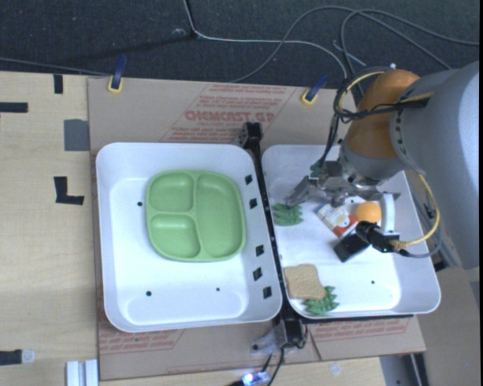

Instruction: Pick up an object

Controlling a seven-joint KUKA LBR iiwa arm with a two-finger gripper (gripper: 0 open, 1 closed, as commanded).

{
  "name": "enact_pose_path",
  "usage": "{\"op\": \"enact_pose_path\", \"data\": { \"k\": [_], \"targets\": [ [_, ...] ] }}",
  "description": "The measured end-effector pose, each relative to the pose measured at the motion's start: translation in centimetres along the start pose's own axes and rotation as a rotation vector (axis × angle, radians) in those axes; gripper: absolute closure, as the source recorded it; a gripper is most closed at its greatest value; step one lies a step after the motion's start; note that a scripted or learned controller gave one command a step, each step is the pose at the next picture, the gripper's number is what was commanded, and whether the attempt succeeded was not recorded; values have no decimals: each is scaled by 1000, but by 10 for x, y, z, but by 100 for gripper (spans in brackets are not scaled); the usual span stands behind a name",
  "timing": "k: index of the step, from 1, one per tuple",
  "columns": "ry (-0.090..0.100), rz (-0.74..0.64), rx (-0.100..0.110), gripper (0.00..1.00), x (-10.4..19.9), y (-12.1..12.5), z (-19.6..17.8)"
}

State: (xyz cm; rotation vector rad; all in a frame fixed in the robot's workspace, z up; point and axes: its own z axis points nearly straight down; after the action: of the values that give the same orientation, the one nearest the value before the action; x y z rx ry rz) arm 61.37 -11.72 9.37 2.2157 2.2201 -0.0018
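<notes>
Your gripper (315, 185) hangs over the right bin (419, 292), near its left wall; I can't tell its jaw state. The toast slice (303, 281) lies flat at the bin's front-left corner, open floor beside it.

Two shallow white plastic bins (125, 215), smooth with a slight sheen, on a matt brown printed cardboard sheet (225, 111) over the pale wood-look surface (32, 151). Light green three-section plate (196, 215): smooth matt plastic. Tan bread-slice-shaped piece (303, 280) looks rough and porous; arm's orange band (380, 123) glossy.
</notes>
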Motion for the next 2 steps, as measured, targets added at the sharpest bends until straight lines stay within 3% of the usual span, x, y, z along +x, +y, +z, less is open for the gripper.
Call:
{"op": "enact_pose_path", "data": {
  "k": [1,2],
  "targets": [
    [0,-1,-5,100,0,2,-14],
    [4,1,0,100,3,-1,-76]
  ]
}}
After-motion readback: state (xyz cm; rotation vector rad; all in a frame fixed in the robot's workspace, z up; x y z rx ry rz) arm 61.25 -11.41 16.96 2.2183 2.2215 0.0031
